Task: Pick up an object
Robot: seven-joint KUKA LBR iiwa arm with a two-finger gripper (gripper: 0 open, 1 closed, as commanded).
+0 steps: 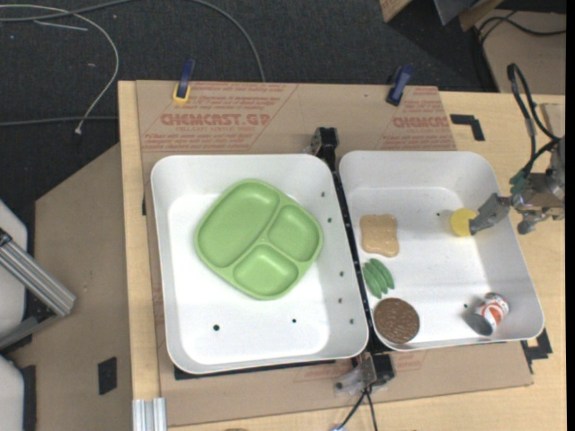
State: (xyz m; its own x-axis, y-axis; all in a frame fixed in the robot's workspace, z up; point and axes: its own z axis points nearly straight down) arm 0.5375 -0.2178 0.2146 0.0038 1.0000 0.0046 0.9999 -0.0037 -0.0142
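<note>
Red print on the cardboard sheet [269,106] under the bins: "CHEMCAST GP" reads at about 11 o'clock, just beyond the left bin [171,187]. A second red imprint toward 1 o'clock, partly legible, appears the same. Smaller lines unreadable.

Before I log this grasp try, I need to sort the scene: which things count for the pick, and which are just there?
For the pick:
gripper, at the right bin's far side
yellow object, touching it
tan bread piece
green pea pod
brown round disc
red-and-white object

Just there:
green divided plate
left bin
blue clamps
</note>
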